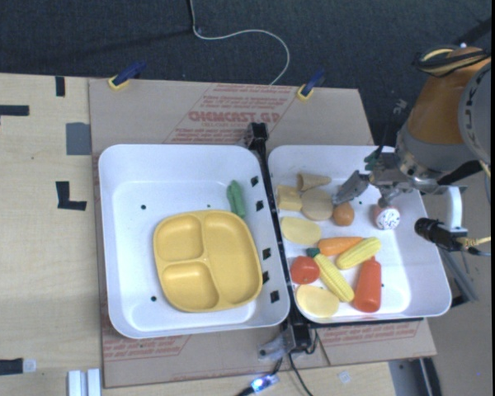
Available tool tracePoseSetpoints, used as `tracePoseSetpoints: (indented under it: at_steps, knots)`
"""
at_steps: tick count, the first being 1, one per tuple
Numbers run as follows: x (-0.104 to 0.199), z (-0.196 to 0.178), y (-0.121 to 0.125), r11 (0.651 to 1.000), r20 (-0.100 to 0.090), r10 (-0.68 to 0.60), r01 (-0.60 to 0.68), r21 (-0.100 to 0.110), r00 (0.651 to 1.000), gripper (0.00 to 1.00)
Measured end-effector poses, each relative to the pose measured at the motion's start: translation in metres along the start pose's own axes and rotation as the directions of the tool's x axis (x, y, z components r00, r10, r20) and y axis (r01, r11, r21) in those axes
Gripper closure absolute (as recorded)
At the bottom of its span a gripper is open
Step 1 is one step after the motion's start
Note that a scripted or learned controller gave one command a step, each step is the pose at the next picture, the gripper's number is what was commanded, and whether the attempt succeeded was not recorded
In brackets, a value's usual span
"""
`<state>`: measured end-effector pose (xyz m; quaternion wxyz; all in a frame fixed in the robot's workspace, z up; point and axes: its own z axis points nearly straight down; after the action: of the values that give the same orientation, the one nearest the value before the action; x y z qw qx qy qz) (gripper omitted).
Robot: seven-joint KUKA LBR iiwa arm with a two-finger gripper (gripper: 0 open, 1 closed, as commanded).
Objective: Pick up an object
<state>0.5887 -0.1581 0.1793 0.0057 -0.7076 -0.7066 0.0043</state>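
Note:
My gripper [369, 193] hangs over the back of the right bin [425, 291], open, with nothing between its fingers. Its left finger [349, 190] is just above a small orange ball [343, 214] and a tan potato [318, 205]. A white round piece [387, 218] lies just below the right finger. Further forward in the same bin lie a carrot [340, 245], two corn cobs [357, 252] [334, 277], a tomato [304, 270], a red sausage [366, 285] and pale yellow slices [317, 301].
The left bin [120, 221] holds a yellow divided plate [206, 260] and a green pod [236, 198] near its right wall. The arm's orange band [437, 110] rises at the right. A black clip [256, 133] sits where the bins meet.

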Motion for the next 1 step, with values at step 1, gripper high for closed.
tracePoseSetpoints:
  at_steps: [1]
  knots:
    - [-0.0001, -0.0066, 0.0030, 1.000, 0.002, -0.002, 0.002, -0.012, 1.000, 0.00]
